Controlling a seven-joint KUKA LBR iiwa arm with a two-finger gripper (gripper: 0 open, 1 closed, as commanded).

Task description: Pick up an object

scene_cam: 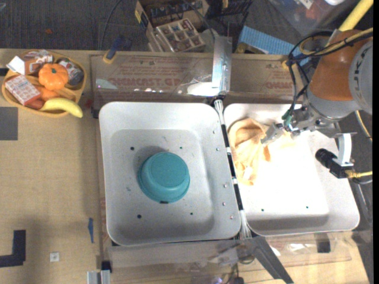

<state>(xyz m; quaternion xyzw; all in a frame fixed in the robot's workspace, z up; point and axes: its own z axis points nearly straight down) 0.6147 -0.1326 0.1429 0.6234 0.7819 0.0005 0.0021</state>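
Arm (334,78): grey with an orange band, entering from the right, its upper part cut off by the frame edge; cables and a yellow hose loop across it. Gripper (273,136): low over the far left part of the right bin (308,209), its tip blurred against the bright white floor, so whether it is wide, narrow or holding anything cannot be told from here. Yellow cloth (247,149): crumpled, lying in the right bin against its left wall, the task's likely object; the gripper tip sits just beside or touching its right edge, contact unclear. A small orange patch shows at that edge of the cloth, too small to identify. Left bin (118,129): holds one teal bowl (164,176), upside down, near the centre of the floor. Wicker basket (12,93): on the bench at the far left, well apart from both bins, holding a small orange pumpkin (53,76), a banana (62,106) at its front rim, and several boxed or printed items hard to read. Behind the bins: a cardboard strip (160,76) with crumpled clear plastic on it. Beyond that, on the floor, crates and clutter, indistinct.
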